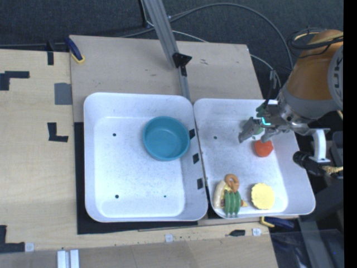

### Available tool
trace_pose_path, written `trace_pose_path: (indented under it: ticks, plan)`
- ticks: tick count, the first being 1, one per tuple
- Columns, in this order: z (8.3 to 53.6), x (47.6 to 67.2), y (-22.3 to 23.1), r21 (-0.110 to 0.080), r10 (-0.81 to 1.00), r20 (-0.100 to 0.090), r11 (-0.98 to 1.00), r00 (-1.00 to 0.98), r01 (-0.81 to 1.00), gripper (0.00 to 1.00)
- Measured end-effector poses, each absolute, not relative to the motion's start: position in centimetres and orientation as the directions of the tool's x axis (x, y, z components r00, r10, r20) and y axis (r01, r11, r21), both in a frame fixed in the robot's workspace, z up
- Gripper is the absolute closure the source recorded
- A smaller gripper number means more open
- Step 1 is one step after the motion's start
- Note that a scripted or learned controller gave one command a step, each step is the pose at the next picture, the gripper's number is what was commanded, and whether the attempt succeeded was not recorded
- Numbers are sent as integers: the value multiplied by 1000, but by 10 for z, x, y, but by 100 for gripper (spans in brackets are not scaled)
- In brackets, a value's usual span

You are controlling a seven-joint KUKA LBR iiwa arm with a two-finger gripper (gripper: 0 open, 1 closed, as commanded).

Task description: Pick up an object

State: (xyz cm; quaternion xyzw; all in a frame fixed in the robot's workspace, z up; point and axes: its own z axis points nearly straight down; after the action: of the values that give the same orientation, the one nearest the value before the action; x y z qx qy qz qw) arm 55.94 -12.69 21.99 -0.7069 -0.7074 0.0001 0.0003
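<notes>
Two white bins sit side by side on the bench. From my remote station I see the left bin (100, 166) holding a blue bowl (165, 138) near its upper right. The right bin (223, 116) carries a small red object (263, 148), a yellow round object (263, 196) and a green-and-tan toy (230, 194) near its lower edge. The gripper (252, 128) hangs over the right bin, just left of and slightly above the red object. One dark finger (246, 132) points down-left. I cannot tell whether the gripper is released or clenched, and I see nothing between its fingers. Whether it touches the red object is unclear. The arm's orange band (312, 74) is partly cut off at the right.
</notes>
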Motion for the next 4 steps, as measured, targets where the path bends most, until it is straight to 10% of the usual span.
trace_pose_path:
  ticks: [4]
  plan:
    - [88,551,-124,0,1000,0,1,-1,1000,0]
